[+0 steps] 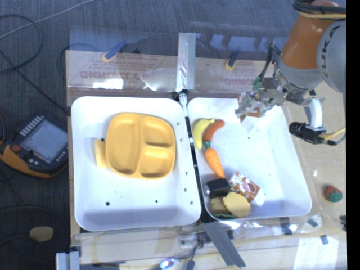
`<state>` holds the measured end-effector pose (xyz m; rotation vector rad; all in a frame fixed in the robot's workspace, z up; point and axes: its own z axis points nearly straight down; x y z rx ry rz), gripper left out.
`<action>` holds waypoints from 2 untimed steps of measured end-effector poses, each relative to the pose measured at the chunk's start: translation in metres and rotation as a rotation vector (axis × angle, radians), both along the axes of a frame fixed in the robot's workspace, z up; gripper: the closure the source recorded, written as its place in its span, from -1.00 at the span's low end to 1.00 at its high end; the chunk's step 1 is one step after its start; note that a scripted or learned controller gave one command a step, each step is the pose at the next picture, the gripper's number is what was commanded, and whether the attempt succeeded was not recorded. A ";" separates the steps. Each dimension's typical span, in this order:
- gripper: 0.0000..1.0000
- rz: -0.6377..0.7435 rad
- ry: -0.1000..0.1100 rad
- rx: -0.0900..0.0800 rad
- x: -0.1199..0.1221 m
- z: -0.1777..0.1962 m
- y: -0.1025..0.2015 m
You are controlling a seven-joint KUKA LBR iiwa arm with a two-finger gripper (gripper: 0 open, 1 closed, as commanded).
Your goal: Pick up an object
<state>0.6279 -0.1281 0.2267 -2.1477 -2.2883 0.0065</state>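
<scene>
The grey arm's two-finger gripper [254, 107] is hovering over the far corner of the right white bin [292, 151], its jaws seemingly pinching a small orange-and-white object [253, 112]. Lifting straight up and slowly is advisable, since the grip looks slight.

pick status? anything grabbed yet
Done: the gripper is over the right bin's far corner. In hand: a small orange-white thing sits at its tip, but whether it's gripped is unclear. Left: banana, carrot and the rest lie in the bin.
</scene>
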 end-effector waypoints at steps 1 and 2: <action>1.00 -0.134 0.000 -0.003 0.035 0.064 0.019; 1.00 0.091 0.002 0.001 0.029 -0.027 0.072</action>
